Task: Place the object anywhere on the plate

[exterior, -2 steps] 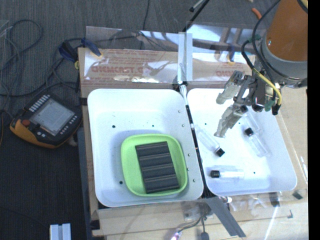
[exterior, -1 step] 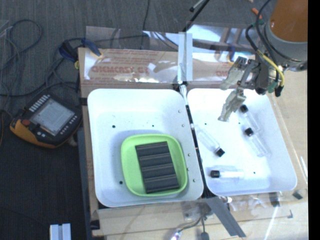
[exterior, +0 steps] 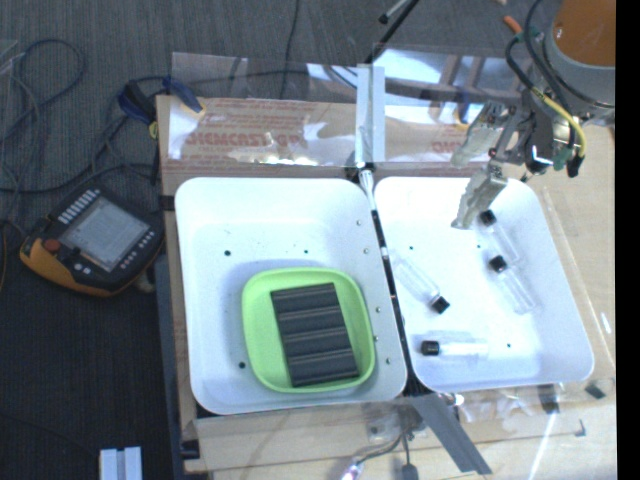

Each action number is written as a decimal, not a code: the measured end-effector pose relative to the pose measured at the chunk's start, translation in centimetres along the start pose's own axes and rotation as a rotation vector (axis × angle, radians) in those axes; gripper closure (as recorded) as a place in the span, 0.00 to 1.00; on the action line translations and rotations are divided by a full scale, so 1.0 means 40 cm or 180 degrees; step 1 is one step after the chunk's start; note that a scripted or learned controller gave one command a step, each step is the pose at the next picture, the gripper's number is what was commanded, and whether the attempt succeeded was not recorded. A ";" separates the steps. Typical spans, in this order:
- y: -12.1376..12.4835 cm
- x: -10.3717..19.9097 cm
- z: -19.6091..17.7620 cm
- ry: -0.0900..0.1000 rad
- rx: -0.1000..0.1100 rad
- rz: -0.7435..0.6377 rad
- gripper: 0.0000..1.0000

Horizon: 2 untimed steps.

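A light green square plate (exterior: 256,303) lies in the left bin (exterior: 205,228), toward its front. On the plate rests a dark grey ridged block (exterior: 314,333), lying flat along its middle. My gripper (exterior: 470,208) hangs over the back of the right bin (exterior: 560,298), far to the right of the plate. A small clear vial with a black cap (exterior: 488,217) lies just beside the gripper's tip. Whether anything is held there is too small to tell.
Three more clear vials with black caps lie in the right bin: one near the divider (exterior: 425,290), one at the front (exterior: 455,348), one at the right (exterior: 508,276). A teach pendant (exterior: 95,240) and cables lie left of the bench. Crinkled plastic (exterior: 260,133) lines the back.
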<state>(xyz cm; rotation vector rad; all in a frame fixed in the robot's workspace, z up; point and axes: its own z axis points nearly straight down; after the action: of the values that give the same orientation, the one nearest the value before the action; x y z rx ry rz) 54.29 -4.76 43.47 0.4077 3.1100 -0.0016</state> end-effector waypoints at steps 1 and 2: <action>-0.050 0.120 -0.001 0.0004 -0.0002 0.0285 0.00; -0.063 0.006 0.000 -0.0001 0.0000 -0.0197 0.00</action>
<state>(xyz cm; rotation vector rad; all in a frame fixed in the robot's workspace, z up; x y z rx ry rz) 53.42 -7.15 43.49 0.3112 3.1208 -0.0018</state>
